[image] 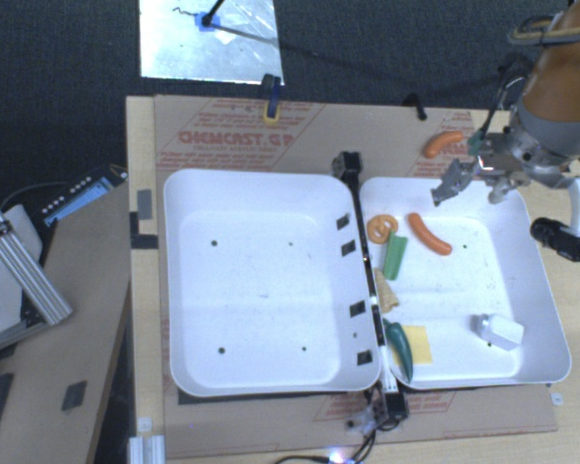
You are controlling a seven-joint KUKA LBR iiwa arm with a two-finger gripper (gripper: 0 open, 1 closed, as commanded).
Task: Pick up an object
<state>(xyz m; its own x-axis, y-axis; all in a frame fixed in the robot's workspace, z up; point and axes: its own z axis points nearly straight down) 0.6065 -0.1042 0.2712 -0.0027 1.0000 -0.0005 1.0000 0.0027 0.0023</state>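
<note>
My gripper (476, 183) hovers over right bin (541, 288), fingers spread, holding nothing | orange sausage (430, 233) below, near pretzel (382, 227), green stick (395, 256) | board (232, 129) reads "CHEMCAST GP"

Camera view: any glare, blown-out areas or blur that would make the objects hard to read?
Camera view: the foil sheet beyond the bench glares; the left bin and right bin are bright, nearly washed out on their floors, with soft shadows; small items like the orange sausage look soft; the pincer is slightly blurred.
</note>
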